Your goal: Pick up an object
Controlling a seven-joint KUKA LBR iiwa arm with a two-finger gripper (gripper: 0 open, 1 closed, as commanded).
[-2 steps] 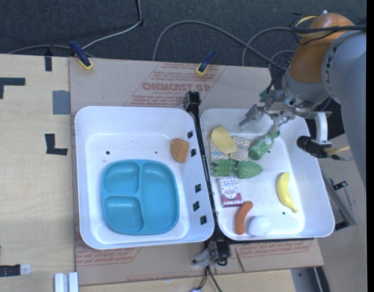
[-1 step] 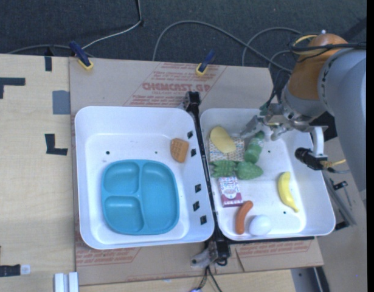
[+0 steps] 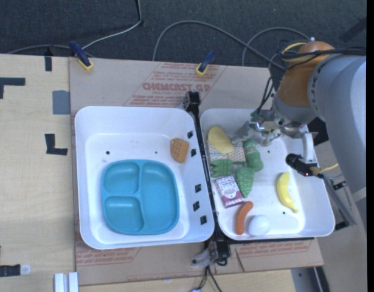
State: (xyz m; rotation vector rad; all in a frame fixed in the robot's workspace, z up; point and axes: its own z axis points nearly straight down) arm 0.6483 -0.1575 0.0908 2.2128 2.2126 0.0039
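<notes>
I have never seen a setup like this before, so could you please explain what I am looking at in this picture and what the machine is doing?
This is one camera fixed above a bench, looking down at a slant. The grey machine with the orange band on the right is a robot arm, and its gripper hangs over the right bin.

Two shallow white bins sit side by side. The left bin holds a blue divided plate and a small waffle-like toy. The right bin holds toy food: a lemon, a cracker, green leafy pieces, a small red packet, a sausage, a white egg and a banana.

I see nothing between the gripper's fingers, so it seems not to hold anything yet.
</notes>
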